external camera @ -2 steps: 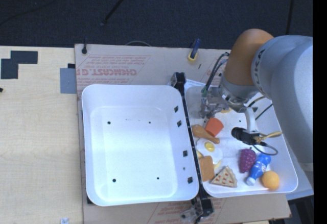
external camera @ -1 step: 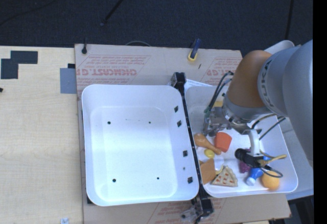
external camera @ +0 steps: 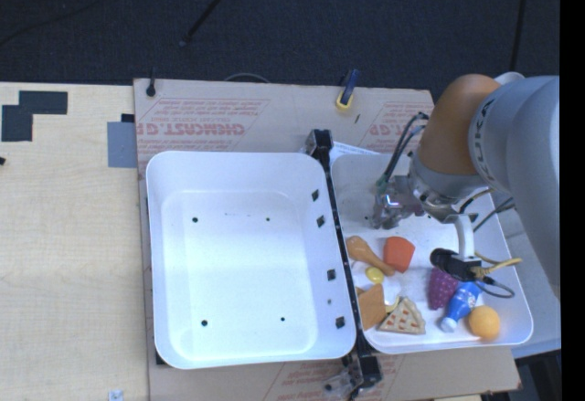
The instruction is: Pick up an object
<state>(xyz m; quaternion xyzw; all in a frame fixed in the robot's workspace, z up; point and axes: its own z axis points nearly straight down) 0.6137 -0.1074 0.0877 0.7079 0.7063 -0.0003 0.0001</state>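
Reaching in from three o'clock, the grey arm [external camera: 512, 143] with its orange band [external camera: 454, 130] is seen bent over the right bin [external camera: 521, 321], and the hand [external camera: 388, 207] is lowered into that bin's upper part, towards eleven o'clock of its floor. How far the hand is open cannot be told, since its tip is small and dark against the white; nothing can be seen gripped in it. Just below it, at about five o'clock, an orange-red block [external camera: 398, 252] is found, close to the hand but seemingly apart from it. A tan drumstick-shaped toy [external camera: 367, 254] lies just beside the block at nine o'clock, with a small yellow piece [external camera: 375, 275] under it. Lower down a waffle-patterned wedge [external camera: 402, 318] is set, and at three o'clock of it a purple cluster [external camera: 442, 286], a blue and white bottle [external camera: 460, 303] and an orange ball [external camera: 484, 322] are gathered. The left bin [external camera: 160, 253] is placed alongside on the bench [external camera: 69, 244]
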